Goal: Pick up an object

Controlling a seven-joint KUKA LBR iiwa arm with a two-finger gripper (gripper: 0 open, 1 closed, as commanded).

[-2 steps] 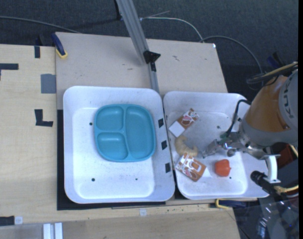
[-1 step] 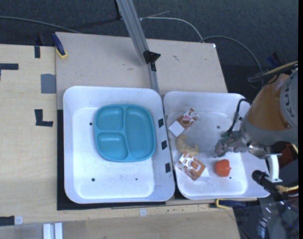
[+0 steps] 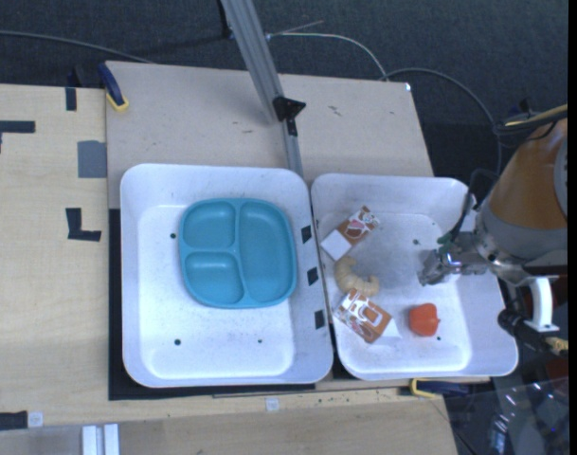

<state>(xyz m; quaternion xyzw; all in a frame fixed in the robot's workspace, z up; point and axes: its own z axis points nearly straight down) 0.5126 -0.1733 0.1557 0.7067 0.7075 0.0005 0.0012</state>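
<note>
- Objects for the pick lie in the right bin: an orange-red ball near the front, two red-and-white packets, and a pale curved piece between them.
- Gripper sits low over the right side of that bin, just behind the ball and apart from it.
- Risk, as I judge it: a straight descent from here lands on bare bin floor. The ball may also roll off if clipped off-centre.
- Fingers: too blurred; I cannot tell their spread. Nothing visibly held.
- Left bin carries a blue divided plate.
</note>
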